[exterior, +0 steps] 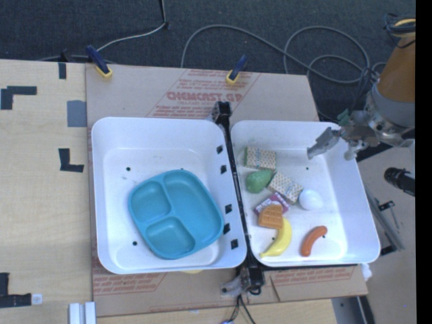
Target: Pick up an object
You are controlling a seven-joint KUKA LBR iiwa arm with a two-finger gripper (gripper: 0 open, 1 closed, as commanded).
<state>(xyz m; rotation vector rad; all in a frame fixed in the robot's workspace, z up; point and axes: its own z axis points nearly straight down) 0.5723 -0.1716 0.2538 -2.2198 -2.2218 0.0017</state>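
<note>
Nearest the camera, at the front of the right bin (358, 201), lie a banana (281, 239) and a sausage (312, 240). Both are long things. That banana curves, its long axis running from front-left up toward back-right, one tip touching a small orange waffle-like piece (271, 217). Beside it, the sausage slants the same way, its upper end pointing toward the back-right corner, apart from the banana.

Farther back sits a white egg (310, 199), just beside a speckled cracker packet (287, 188) that lies tilted. A purple wrapper (275, 203) peeks out between the packet and the orange piece. A green lump (258, 181) rests near the divider between the bins, with a second speckled packet (261, 158) behind it.

Over in the left bin (108, 181), a blue sectioned plate (175, 213) lies flat with its long axis on a diagonal.

Above the right bin's back-right corner hangs the gripper (322, 144), its grey fingers pointing left and downward, well apart from every object. Nothing sits between them; whether they are spread or closed I cannot tell.
</note>
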